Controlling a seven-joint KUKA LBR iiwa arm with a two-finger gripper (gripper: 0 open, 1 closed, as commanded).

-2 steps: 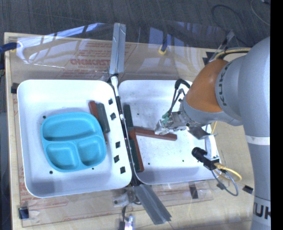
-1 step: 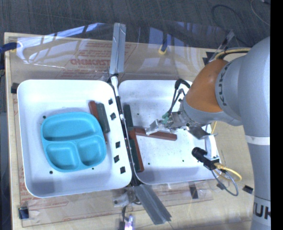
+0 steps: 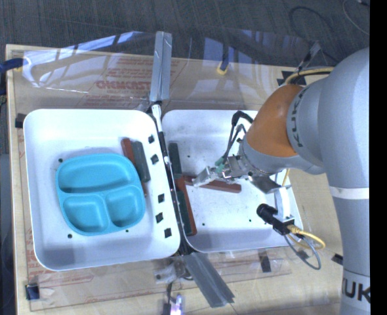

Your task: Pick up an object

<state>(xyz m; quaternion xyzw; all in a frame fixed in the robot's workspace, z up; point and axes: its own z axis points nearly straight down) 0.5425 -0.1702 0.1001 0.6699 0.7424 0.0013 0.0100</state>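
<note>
Pincer [image 3: 210, 172] low in right bin [image 3: 272, 238], near its left wall, over brown stick [image 3: 220, 186], placed for a grab; grip state unclear; blue tray [image 3: 101, 192] sits in left bin [image 3: 42, 241].

Around the brown stick [image 3: 214, 186] the right bin [image 3: 206, 238] floor lies open — arm [image 3: 298, 130] crowding its right side.

Camera, single, fixed: mounted above the surface [image 3: 82, 277], looking down at a slant. Covers left bin [image 3: 36, 176] and right bin [image 3: 200, 126] entire; arm [image 3: 338, 117] enters from right. Moderate range.
</note>
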